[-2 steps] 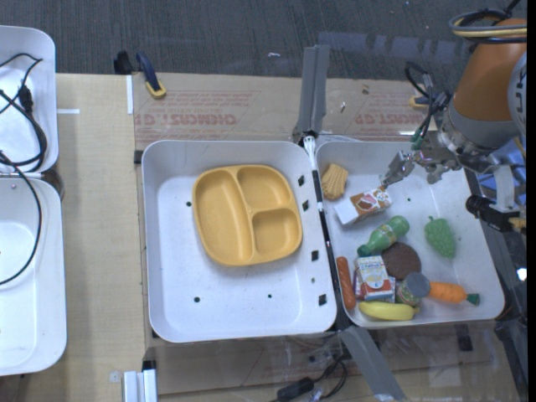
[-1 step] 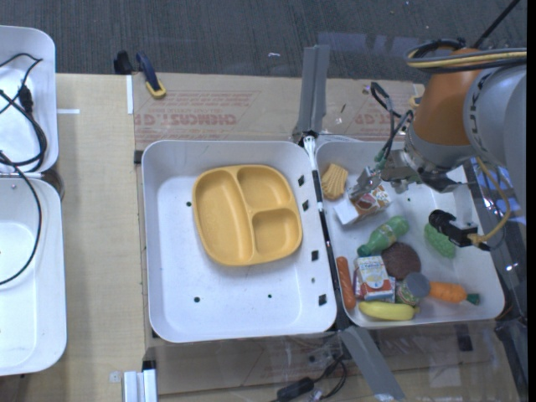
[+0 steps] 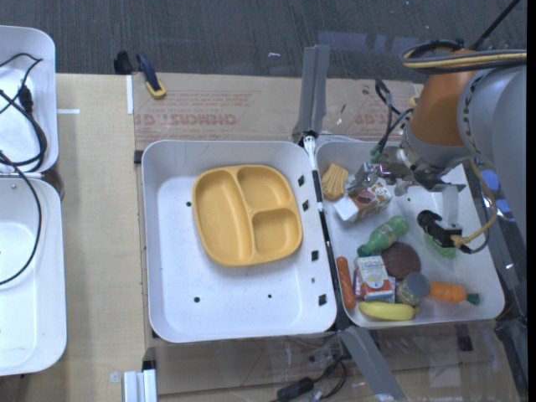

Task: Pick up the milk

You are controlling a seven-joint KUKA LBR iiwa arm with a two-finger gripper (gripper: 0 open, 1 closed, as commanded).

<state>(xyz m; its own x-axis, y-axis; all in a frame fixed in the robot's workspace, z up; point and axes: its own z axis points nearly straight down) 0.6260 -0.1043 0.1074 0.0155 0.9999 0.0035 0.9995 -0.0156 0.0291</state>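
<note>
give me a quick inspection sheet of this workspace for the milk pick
surface: tan wooden bench bearing two shallow white bins, left bin and right bin
job's things: small red-and-white milk carton low in the right bin, untouched
clutter: yellow three-part plastic tray in the left bin; green bottle, yellow banana, orange carrot, brown round disc around the carton
grippers: two-finger gripper over the right bin's upper part, above a snack packet, apart from the carton
cables: black cables at left
surroundings: dark carpet beyond the bench
</note>
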